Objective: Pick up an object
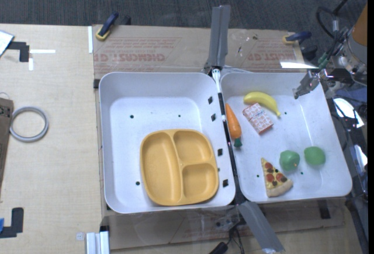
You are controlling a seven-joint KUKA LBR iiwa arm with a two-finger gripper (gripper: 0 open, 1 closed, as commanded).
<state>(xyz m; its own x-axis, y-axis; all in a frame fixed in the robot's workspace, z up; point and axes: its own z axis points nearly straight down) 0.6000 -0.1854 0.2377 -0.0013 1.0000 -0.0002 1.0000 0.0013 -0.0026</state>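
The right bin (333,130) holds a yellow banana (262,101), a red and white packet (258,118), an orange carrot (234,122) against its left wall, two green round items (289,159) (314,156) and a pizza slice (274,178). My gripper (305,87) hangs over the bin's far right corner, to the right of the banana and apart from every object. Nothing shows in its grasp.
A yellow divided plate (179,166) lies in the left bin (117,130). A tape roll (28,124) rests on the bench at far left. Blue clamps (107,25) (298,37) hold the cardboard behind the bins. Cables and the arm crowd the right edge.
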